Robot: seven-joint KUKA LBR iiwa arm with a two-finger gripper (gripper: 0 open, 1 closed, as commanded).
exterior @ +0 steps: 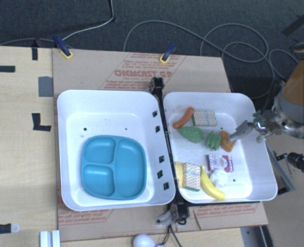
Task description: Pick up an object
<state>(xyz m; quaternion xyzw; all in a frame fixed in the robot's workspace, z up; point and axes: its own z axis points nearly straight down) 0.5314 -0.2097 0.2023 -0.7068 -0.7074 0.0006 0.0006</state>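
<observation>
The right bin holds several toy foods: an orange sausage, a small printed box, two green vegetable pieces, an orange carrot piece, a pink packet, a banana and a yellow-green box. My gripper reaches in over the bin's right rim, low, with its tip just right of the carrot piece and nearly touching it. I see nothing held in it.
The left bin holds a blue divided plate. A black divider runs between the bins. The arm's wrist hangs over the right bin's right edge. Cables lie on the dark floor behind the bench.
</observation>
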